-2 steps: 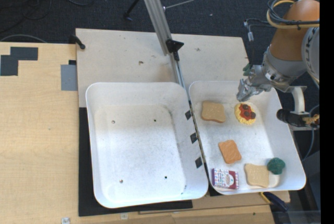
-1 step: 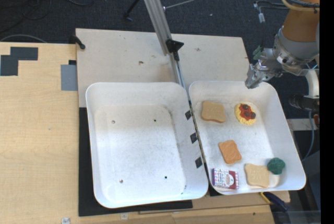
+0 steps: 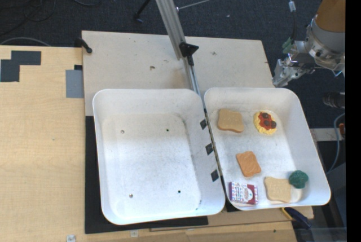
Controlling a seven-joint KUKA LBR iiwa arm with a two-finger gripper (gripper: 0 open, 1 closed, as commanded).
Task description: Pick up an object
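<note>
Poised beyond the far right corner of the right bin [image 3: 309, 128], the gripper [image 3: 289, 73] hangs over the dark floor outside the bin's rim, with the arm [image 3: 330, 15] and its orange band rising behind it toward the upper right; whether it is open or closed cannot be told, and nothing shows in its grasp. Inside the right bin, a tan bread slice [image 3: 230, 121] lies near the far left side, and a small round pizza [image 3: 265, 122] with red topping sits just beside it to the right. An orange cracker [image 3: 248, 163] rests near the bin's middle. Along the near edge lie a pink-and-white packet [image 3: 243, 193], a pale toast piece [image 3: 280, 189] and, touching that toast, a green ball [image 3: 298, 179]. Left of the right bin sits the left bin [image 3: 107, 122], separated by a metal rail [image 3: 169, 15].
</note>
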